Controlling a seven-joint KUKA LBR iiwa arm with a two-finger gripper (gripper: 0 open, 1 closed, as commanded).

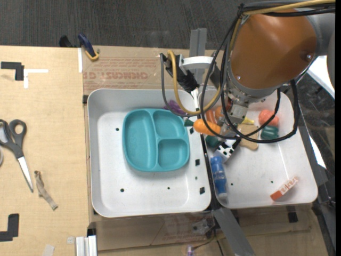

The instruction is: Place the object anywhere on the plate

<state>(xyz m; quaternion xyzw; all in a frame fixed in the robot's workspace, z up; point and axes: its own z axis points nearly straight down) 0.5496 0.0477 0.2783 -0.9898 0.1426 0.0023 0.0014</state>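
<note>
Nearest the camera, below the hand (230, 122), lie a blue bottle (218, 174) and an orange-capped tube (283, 188) on smooth white plastic. Whether the hand is clenched I cannot tell; the arm hides it. Around it crowd small glossy toys, one orange piece (205, 126) just beside. A grab here could snag neighbours. The teal compartmented plate (156, 140) sits left, apart.

Arm (277, 41): big glossy orange dome-shaped band, grey casing at its upper right edge, grey metallic ring under the dome. Black cables (226, 47) loop down its left side, one yellow cable (287, 5) across the top. Wrist parts below are dark, cluttered, unclear.
</note>
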